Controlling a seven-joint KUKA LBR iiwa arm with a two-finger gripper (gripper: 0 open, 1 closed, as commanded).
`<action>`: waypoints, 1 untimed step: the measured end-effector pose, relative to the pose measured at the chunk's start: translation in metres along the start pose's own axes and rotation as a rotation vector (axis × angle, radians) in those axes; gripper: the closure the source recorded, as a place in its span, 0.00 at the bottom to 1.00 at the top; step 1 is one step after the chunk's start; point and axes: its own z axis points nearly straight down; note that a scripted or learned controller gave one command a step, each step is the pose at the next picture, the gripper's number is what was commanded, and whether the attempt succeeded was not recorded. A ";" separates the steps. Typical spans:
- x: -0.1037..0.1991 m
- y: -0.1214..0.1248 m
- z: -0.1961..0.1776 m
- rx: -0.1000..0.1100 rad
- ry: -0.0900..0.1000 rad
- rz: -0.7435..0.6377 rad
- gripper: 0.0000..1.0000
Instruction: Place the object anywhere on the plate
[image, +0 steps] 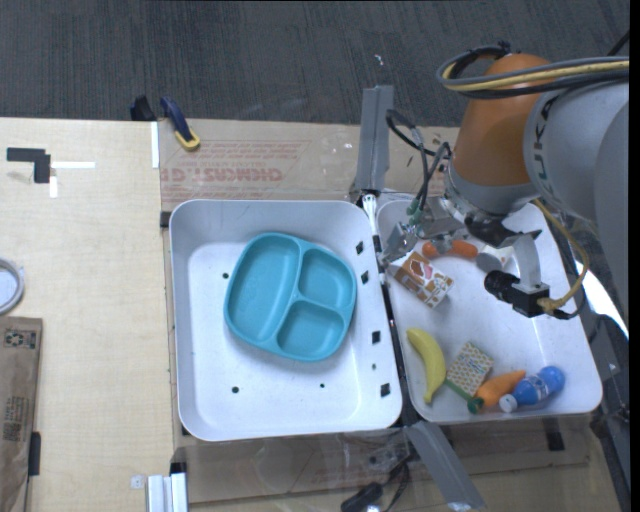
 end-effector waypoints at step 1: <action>-0.001 0.000 -0.008 0.002 -0.001 0.001 1.00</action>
